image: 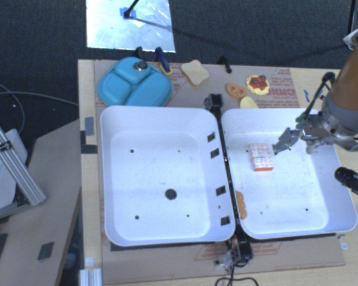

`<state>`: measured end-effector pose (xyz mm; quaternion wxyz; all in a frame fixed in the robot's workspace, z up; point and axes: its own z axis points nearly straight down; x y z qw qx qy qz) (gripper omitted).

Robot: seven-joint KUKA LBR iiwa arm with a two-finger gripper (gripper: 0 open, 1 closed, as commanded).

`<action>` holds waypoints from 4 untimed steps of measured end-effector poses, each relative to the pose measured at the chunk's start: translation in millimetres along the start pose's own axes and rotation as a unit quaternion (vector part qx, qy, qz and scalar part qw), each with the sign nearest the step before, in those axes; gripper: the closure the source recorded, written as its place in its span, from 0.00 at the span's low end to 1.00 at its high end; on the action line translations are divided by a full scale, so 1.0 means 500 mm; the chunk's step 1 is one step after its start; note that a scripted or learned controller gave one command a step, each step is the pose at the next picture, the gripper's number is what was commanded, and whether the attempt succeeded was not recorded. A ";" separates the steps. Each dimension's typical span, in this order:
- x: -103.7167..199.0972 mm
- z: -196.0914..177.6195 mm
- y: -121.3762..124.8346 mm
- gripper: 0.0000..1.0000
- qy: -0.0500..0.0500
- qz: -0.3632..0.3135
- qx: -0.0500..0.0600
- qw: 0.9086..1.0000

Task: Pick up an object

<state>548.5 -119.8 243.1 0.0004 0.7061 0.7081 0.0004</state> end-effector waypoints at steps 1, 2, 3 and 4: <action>0.067 0.326 0.008 0.00 -0.001 -0.001 -0.003 1.000; -0.048 0.311 0.074 0.00 -0.001 0.001 -0.004 1.000; 0.093 0.102 0.178 0.00 0.001 -0.005 -0.008 1.000; 0.331 0.116 0.244 0.00 0.002 -0.007 -0.002 1.000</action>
